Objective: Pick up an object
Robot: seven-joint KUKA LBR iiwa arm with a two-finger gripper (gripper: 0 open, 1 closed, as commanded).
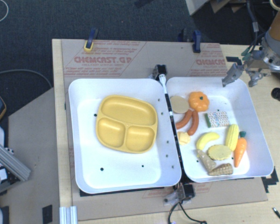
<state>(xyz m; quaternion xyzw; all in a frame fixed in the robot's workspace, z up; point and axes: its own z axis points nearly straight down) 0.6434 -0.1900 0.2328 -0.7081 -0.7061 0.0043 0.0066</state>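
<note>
My gripper [243, 77] hangs above the far right corner of the right bin [256, 120], open, with nothing between its two grey fingers. Below it in that bin lie toy foods: an orange pumpkin [198, 101], a tan round piece [179, 104], two sausages [188, 121], a patterned packet [217, 119], a banana [206, 139], a corn cob [232, 136], a carrot [240, 151], a yellow round slice [219, 151] and a waffle cone [213, 166]. The gripper is apart from all of them.
The left bin [84, 125] holds a yellow three-compartment plate [126, 123]. Both bins rest on a cardboard sheet [130, 57] held by a yellow clamp [89, 44] and a blue clamp [196, 38]. A black clip [159, 70] sits between the bins at the far edge.
</note>
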